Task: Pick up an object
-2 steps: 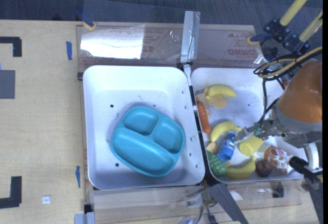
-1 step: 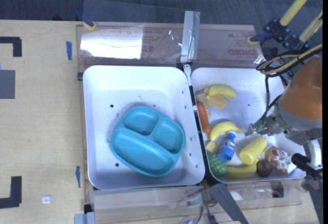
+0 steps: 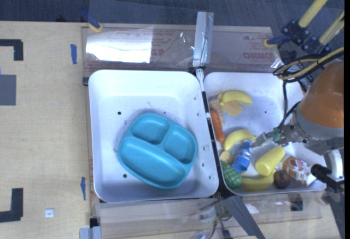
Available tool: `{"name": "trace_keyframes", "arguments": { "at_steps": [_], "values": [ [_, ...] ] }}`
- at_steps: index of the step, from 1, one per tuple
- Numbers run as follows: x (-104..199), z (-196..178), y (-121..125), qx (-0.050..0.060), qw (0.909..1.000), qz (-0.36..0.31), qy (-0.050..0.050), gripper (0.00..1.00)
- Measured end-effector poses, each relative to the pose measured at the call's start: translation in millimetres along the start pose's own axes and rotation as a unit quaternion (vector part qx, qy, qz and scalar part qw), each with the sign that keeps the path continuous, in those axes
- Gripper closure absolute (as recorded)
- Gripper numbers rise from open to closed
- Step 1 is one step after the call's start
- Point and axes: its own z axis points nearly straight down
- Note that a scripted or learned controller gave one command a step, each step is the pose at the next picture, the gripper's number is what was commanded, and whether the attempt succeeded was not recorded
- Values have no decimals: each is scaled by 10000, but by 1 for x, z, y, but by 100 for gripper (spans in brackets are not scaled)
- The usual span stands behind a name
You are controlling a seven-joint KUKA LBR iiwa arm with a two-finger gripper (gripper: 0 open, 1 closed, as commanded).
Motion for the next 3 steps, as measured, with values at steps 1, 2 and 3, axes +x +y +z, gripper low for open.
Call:
{"name": "trace_keyframes", "arguments": {
  "at_steps": [1,2,3],
  "values": [
    [-43,-71,29,262,9980,557,138,0],
    [-7,-43,92,267,9994,-170,171,0],
    [33,28,23,247,9985,-452,177,0]
  ]
}}
